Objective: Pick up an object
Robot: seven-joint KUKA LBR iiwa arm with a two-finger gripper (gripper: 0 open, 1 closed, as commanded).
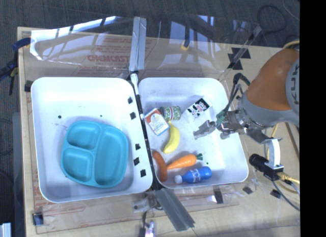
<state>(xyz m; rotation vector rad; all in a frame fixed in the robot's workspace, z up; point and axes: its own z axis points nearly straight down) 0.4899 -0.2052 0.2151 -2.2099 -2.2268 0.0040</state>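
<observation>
Gripper [205, 129] — fingers parted, holding nothing — poised above the right bin [232, 152], carrot [181, 162] and banana [172, 139] below-left, likely candidates.

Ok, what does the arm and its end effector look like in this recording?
The arm is a rounded shell, orange on top and grey beneath. Thin dark cables run along its left side. The end effector is a small grey metal piece with two slim fingers and a green spot near its base.

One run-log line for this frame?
gripper: over right bin, nothing visibly held | nearest: black-and-white carton | banana, carrot, blue bottle unpicked | left bin: blue tray
</observation>
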